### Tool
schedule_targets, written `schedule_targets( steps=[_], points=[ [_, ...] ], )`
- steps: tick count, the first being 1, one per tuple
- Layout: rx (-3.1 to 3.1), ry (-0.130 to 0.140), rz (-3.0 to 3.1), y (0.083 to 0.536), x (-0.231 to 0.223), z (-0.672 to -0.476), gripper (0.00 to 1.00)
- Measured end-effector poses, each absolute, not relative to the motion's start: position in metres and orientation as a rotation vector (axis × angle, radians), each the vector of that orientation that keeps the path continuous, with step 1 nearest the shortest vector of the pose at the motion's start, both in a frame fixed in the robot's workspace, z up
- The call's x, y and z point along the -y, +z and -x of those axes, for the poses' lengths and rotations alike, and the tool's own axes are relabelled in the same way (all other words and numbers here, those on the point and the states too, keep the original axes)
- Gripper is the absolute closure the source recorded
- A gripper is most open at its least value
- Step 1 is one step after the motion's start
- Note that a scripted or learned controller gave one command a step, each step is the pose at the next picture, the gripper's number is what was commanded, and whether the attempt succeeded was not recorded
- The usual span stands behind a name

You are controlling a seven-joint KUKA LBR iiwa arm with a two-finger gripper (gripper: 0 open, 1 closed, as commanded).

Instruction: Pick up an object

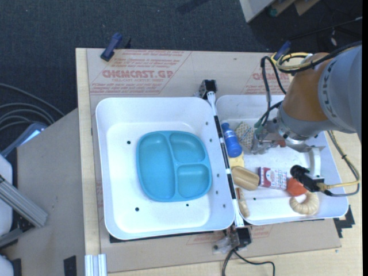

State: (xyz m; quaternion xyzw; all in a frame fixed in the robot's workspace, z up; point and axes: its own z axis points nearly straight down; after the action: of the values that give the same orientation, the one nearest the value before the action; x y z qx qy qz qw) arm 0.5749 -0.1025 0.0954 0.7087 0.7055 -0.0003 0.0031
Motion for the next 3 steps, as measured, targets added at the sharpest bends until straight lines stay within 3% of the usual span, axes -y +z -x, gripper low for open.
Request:
schedule_targets(
  steps=[1, 2, 3],
  points=[
    [-2.207, -0.005, -2.220, 0.0963, 0.1057, -0.5748, 0.00],
    [-2.209, -0.002, -2.222, 0.1058, 0.1040, -0.5751, 1.00],
    [-2.209, -0.002, -2.222, 0.1057, 0.1039, -0.5750, 0.00]
  ],
)
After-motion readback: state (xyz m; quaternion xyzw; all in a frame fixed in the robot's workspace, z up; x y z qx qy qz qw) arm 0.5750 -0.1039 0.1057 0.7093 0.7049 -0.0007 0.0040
